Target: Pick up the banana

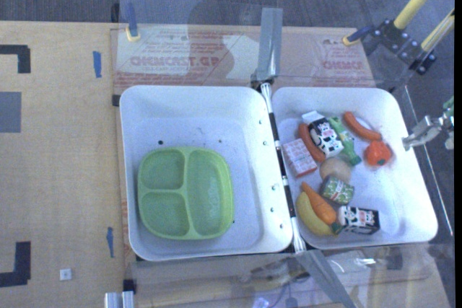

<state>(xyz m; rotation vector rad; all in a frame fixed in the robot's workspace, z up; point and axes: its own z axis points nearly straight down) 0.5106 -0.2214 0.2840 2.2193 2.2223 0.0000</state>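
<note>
**Banana untouched at the front of the right bin; approach step judged not yet begun**

The curved yellow banana (312,216) is seen lying flat near the front-left corner of the right shallow white plastic bin (422,209), close to the divider between the 2 bins. A short orange carrot (320,203) is laid across its upper side and appears to touch it, and a small black-and-white milk carton (359,220) is set just beside its right end.

At the right edge of the view a metal, finger-like part is glimpsed over the bin's rim, but it cannot be identified with confidence as the gripper, and whether the tool is apart or together cannot be told. Nothing is seen clamped on the banana.

The step in hand is judged to be the reach toward the fruit. The next move is expected to call for a descent over the banana's exposed lower curve, away from the carrot, with the jaws set across its narrow width. The carrot and the carton are likely to be nudged if the approach is off-centre.

The same bin is also crowded with a second milk carton (324,135), a pink wafer block (298,156), a red-orange sausage (361,126) and a green can (337,190). The left white bin (188,108) bears a green 3-compartment plate (185,192). Both bins are set on a pale wooden bench (58,155) marked with blue tape, with printed cardboard behind and dark grey carpet beyond.
</note>
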